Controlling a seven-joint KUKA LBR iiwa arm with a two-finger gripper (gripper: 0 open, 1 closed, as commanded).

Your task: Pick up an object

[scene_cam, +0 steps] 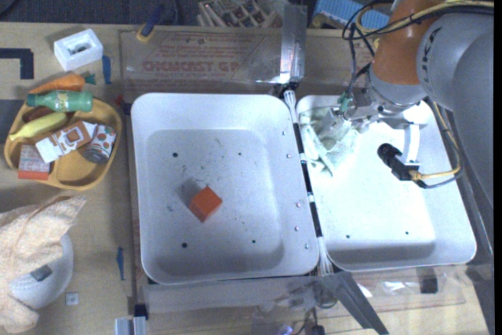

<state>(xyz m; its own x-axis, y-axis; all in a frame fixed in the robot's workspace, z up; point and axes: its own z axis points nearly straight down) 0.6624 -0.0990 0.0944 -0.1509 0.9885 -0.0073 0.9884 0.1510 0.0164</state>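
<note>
Orange block (205,203) is the likeliest thing to pick, since it sits alone on the floor of the left bin (157,121), a little toward that bin's near-left part, with bare white floor on every side of it. It looks to be a small cube turned corner-on to the bin walls, so it has no real long axis to line up with, and either pair of opposite faces should serve. Moving rightward, the raised ridge where the two bins meet stands between the block and the right bin (439,247). The gripper (345,110) is low over the far-left corner of that right bin, just past the ridge, with some pale crumpled material (321,141) lying under and beside it (what that stuff is I cannot make out). Whether the gripper is apart or together cannot be told from this slant, and nothing can be seen held in it. From the gripper the block lies well apart, to the camera view's left and nearer the camera, on the other side of the ridge. Reaching it would, in my judgement, call for lifting clear of the ridge first, then crossing over and coming down.
</note>
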